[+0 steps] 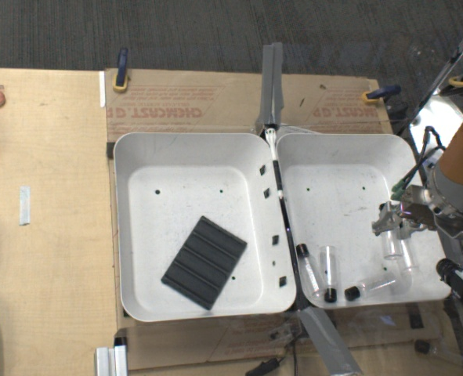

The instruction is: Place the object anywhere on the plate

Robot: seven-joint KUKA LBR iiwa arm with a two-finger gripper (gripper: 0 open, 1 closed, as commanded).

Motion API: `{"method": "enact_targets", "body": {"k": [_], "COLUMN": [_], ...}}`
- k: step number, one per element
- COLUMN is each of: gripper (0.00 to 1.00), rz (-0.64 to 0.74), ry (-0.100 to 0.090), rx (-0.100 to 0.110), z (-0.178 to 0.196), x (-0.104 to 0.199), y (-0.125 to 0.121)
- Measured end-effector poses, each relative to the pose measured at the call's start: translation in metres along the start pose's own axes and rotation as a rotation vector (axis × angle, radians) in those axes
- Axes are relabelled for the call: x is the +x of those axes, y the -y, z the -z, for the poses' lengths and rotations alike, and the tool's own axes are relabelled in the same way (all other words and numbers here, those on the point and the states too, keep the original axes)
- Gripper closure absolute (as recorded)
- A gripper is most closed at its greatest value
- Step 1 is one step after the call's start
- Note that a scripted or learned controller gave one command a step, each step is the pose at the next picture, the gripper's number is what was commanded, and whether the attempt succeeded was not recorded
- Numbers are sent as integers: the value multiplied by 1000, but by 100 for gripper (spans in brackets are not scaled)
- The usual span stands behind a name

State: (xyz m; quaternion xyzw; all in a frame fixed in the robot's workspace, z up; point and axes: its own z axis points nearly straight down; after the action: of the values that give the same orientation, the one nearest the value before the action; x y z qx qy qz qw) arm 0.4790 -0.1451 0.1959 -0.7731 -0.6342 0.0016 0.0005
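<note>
The plate [205,262] is a black ribbed rectangle lying at a slant on the floor of the left bin [137,163]. Several clear plastic tubes with black caps lie in the right bin [333,171]: two [326,266] near its front left and one [370,288] along the front wall. My gripper [391,224] hangs low over the right side of the right bin. Another clear tube [395,251] stands directly beneath it, its top end meeting the gripper. The gripper is far to the right of the plate.
A grey metal bar [272,84] runs along the divide between the bins. Cardboard [184,104] lies under both, clamped at the back corners. A wooden table [43,210] with small items sits left. Cables and arm hardware [450,171] crowd the right edge.
</note>
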Motion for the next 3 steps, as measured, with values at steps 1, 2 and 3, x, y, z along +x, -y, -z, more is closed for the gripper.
{"method": "enact_targets", "body": {"k": [1,2,3], "gripper": [100,100,100], "rz": [-63,23,-43], "ry": [0,1,2], "rx": [0,2,1], "z": [28,-6,45], "x": [69,140,215], "y": [15,-6,-23]}}
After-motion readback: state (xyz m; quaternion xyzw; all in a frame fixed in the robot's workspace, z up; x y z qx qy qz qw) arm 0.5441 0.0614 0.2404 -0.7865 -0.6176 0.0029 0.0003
